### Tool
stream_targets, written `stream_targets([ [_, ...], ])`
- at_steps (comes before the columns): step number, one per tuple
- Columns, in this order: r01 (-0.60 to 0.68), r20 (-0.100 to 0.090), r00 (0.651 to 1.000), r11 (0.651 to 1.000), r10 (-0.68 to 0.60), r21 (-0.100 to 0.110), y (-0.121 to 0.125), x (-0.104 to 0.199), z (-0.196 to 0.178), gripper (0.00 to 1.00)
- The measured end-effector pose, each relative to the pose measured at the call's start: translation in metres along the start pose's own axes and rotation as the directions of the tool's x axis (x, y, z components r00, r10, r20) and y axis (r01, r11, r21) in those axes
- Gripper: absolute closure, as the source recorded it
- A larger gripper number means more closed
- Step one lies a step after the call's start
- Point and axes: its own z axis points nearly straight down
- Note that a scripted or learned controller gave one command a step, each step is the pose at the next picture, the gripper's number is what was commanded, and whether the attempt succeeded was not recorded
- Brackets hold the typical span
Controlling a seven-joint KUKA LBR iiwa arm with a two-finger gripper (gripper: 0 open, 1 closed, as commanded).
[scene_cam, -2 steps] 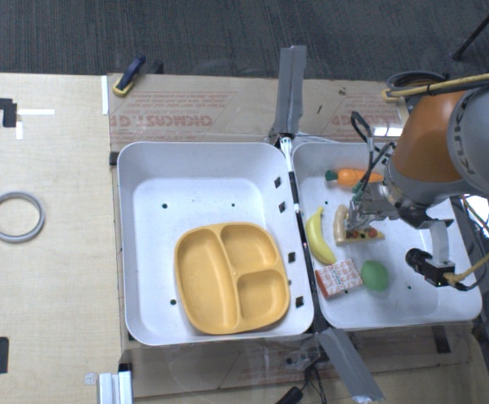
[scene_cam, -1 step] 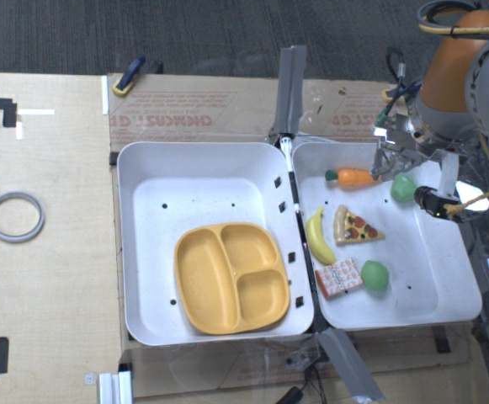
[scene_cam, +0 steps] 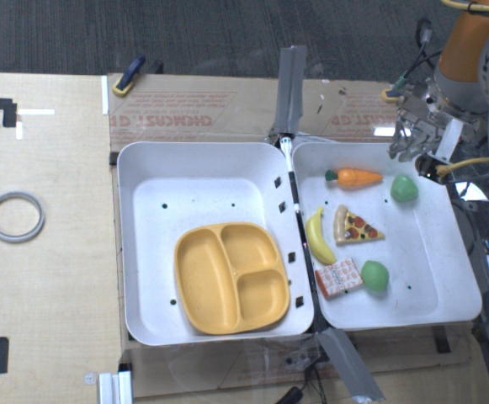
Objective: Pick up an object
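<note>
Leftward, yellow tray (scene_cam: pixel 227 276), rightward, carrot (scene_cam: pixel 358 177), banana (scene_cam: pixel 316 236)

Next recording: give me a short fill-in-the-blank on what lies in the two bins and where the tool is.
1. The yellow divided tray lies in the ____ bin.
2. The carrot has a tip coloured ____.
3. The pizza slice lies directly right of the ____.
4. The tool hangs above the right bin's ____ corner.

Missing words: left; green; banana; far right
</note>
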Motion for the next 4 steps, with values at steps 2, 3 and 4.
stream_targets([
  [2, 0.548, 0.001, 0.836, 0.836, -0.548, -0.002, 0.021, -0.034, -0.230, 1.00],
  [3, 0.730, -0.001, 0.684, 0.684, -0.730, -0.002, 0.029, -0.047, 0.021, 1.00],
  [4, 0.521, 0.000, 0.853, 0.853, -0.521, -0.004, 0.030, -0.047, -0.001, 1.00],
])
